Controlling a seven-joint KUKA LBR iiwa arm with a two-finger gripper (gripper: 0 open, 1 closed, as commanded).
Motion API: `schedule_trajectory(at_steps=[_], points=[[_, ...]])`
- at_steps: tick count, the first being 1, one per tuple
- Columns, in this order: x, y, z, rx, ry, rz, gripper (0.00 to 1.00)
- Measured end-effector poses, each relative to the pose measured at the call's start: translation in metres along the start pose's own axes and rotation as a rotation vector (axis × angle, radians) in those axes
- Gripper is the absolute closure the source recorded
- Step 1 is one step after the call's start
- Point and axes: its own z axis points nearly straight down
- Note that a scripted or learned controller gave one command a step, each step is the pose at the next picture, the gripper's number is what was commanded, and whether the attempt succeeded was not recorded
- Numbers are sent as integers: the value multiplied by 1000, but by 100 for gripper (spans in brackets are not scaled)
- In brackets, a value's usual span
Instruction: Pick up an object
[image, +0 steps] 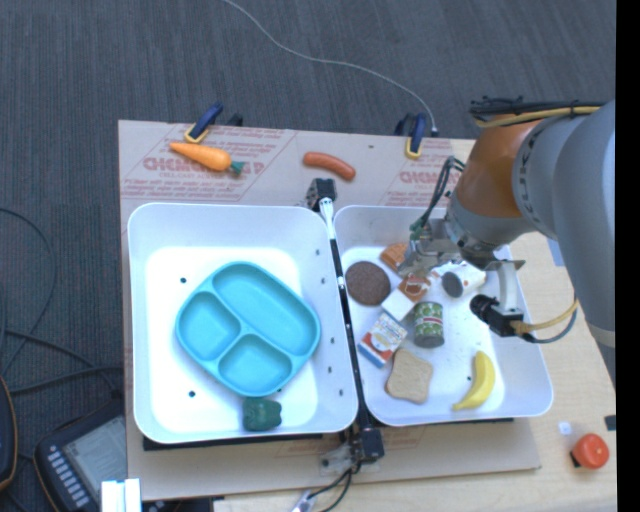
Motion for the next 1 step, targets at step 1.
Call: schedule_trajectory(at_steps=[1], points=[[48,-96,-152,31,17,-2,100]])
